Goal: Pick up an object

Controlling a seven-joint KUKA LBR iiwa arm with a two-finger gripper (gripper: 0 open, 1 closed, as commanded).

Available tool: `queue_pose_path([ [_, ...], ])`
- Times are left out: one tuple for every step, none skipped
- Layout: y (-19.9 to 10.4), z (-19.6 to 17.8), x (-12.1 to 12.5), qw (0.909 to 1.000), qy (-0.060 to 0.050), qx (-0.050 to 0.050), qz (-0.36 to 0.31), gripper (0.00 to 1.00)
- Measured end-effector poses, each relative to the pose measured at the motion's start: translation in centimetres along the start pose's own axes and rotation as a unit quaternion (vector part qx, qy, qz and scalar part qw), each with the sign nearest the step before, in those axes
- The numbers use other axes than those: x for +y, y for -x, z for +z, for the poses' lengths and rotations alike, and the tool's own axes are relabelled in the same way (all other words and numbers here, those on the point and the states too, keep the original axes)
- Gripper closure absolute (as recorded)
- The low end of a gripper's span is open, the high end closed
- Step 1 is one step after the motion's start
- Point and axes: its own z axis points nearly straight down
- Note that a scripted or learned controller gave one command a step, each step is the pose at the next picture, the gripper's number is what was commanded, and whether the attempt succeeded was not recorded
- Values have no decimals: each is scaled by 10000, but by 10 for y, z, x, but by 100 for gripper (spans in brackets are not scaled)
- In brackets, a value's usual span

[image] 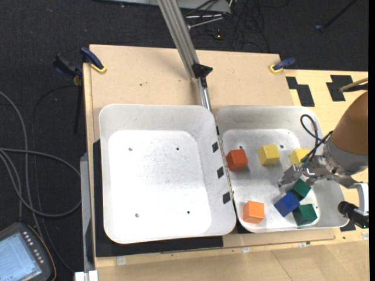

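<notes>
Gripper (297, 177) is sitting over a green cube (302, 188), can't tell its state. Blue cube (286, 204) and another green one (305, 214) are crowding just beside it.

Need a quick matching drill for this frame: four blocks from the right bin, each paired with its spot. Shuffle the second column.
Things:
1. red block
2. orange block
3. blue block
4. yellow block nearer the bin's middle

Places:
A. near the front rim, left of the blue block
B. by the divider between the bins, far half of the bin
C. just below the hand, beside a green block
D. right of the red block, far half of the bin

Pairs: 1-B, 2-A, 3-C, 4-D
</notes>
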Motion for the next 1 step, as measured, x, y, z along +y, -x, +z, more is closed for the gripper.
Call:
queue_pose_path([
  [0,6,0,10000,29,-14,-1,0],
])
